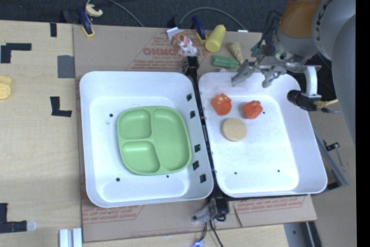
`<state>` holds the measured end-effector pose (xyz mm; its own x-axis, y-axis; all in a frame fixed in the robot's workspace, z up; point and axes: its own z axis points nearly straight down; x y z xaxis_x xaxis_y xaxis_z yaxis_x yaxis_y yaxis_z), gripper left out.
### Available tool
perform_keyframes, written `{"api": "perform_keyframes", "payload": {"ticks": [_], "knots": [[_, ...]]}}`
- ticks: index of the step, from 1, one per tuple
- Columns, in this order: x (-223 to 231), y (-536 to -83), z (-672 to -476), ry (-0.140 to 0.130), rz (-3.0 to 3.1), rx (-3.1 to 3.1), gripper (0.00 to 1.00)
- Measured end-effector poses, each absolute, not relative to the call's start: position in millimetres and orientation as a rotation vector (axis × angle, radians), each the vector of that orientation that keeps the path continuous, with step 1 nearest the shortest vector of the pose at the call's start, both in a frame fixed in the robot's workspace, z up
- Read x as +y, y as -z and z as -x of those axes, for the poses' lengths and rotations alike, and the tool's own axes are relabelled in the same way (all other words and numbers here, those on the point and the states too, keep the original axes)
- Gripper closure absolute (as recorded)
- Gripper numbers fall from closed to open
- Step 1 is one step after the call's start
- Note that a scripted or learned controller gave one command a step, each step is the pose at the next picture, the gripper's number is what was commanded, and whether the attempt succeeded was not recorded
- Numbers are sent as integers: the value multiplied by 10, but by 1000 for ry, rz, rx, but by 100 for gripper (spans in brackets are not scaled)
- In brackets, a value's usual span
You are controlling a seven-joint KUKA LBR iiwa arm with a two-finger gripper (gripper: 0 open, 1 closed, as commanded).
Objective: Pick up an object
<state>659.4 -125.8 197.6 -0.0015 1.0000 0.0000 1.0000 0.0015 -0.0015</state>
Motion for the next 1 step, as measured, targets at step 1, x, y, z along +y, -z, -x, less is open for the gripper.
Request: {"api": "perform_keyframes", "payload": {"ticks": [1], "knots": [[-1048, -861, -6405, 2, 2220, -2225, 0]]}}
